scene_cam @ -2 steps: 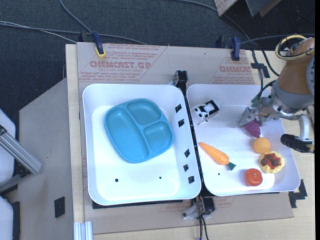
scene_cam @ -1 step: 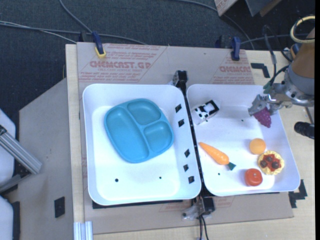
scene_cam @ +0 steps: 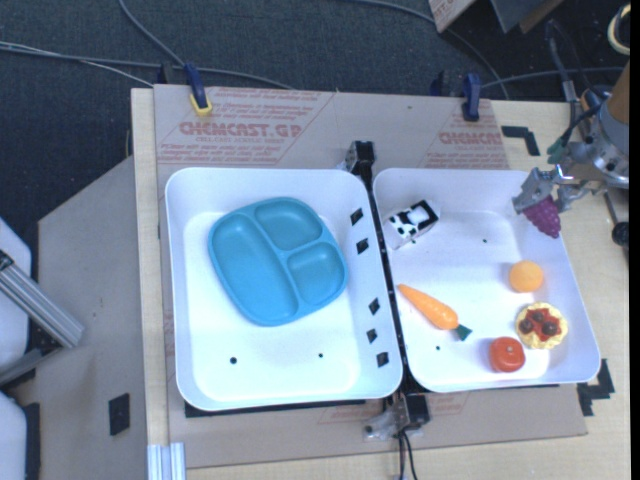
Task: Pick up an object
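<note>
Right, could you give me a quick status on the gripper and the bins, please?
Gripper over right bin's far right edge, purple grapes at its tip, grip unconfirmed. Carrot, orange, tomato, tart lie loose. Blue plate in left bin.

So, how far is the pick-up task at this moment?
The end effector is at the right bin's far right rim, with the purple grapes just beneath it. Whether it grips them, I cannot tell. The carrot, orange, tomato and tart lie untouched.
</note>
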Robot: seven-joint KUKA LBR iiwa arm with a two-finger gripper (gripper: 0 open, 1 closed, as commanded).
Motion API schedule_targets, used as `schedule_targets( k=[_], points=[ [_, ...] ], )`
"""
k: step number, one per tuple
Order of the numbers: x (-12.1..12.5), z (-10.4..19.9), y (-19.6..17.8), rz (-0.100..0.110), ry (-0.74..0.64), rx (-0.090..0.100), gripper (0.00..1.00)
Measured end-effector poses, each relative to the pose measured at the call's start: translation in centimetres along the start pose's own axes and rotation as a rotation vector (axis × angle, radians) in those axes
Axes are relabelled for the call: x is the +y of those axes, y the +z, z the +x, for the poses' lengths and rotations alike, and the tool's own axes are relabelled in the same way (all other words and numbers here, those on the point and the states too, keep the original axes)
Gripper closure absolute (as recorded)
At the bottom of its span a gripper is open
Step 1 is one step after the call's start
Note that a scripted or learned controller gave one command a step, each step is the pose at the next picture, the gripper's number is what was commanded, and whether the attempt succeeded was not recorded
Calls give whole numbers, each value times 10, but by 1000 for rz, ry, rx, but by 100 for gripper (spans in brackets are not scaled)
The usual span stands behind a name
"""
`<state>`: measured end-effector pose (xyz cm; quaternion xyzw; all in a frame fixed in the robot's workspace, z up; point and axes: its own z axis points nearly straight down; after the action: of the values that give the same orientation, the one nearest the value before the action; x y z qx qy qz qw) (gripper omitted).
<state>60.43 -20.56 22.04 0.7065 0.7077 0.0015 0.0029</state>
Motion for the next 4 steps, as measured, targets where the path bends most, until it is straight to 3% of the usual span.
schedule_targets(
  k=[1, 2, 4],
  points=[
    [-3, 8, -59, -1, 0, 0, 100],
    [-2, 8, -74, 2, 0, 1, 100],
    [-25, 116, -44, 10, -3, 4, 100]
  ],
)
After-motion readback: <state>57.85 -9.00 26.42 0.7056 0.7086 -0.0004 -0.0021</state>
